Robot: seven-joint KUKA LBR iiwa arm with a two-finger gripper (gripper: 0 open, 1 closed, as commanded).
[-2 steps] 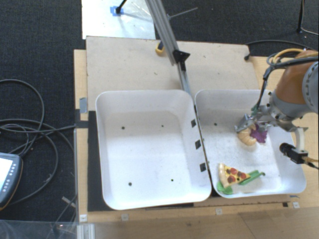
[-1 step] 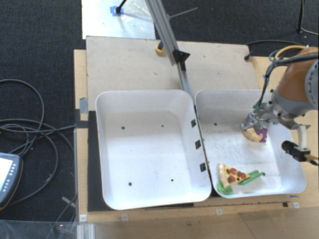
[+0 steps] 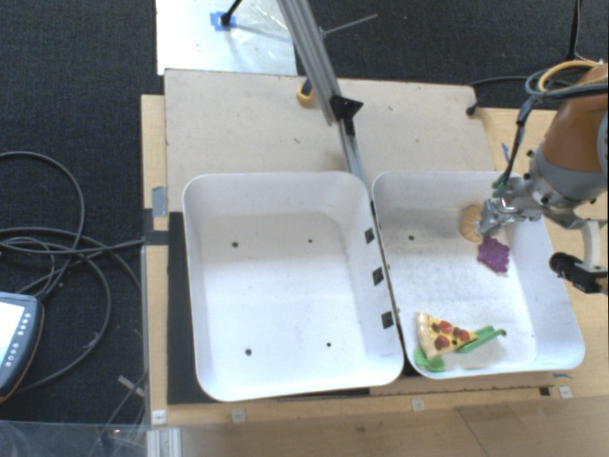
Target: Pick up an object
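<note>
My gripper (image 3: 492, 225) hangs over the far right part of the right bin (image 3: 561, 346), reaching in from the right under the orange-banded wrist. A purple object (image 3: 494, 254) lies directly below its tip, touching or nearly touching it; I cannot tell whether it is held. A round tan cookie-like piece (image 3: 469, 223) sits just left of the gripper. A pizza slice (image 3: 442, 332) and a green bean-like piece (image 3: 473, 342) lie together in the near corner of the same bin.
The left bin (image 3: 205, 255) stands beside the right one, divided by a shared rim with black markers. A slanted metal pole (image 3: 319, 55) crosses the back of the bench. Cables and a pendant lie on the floor at left.
</note>
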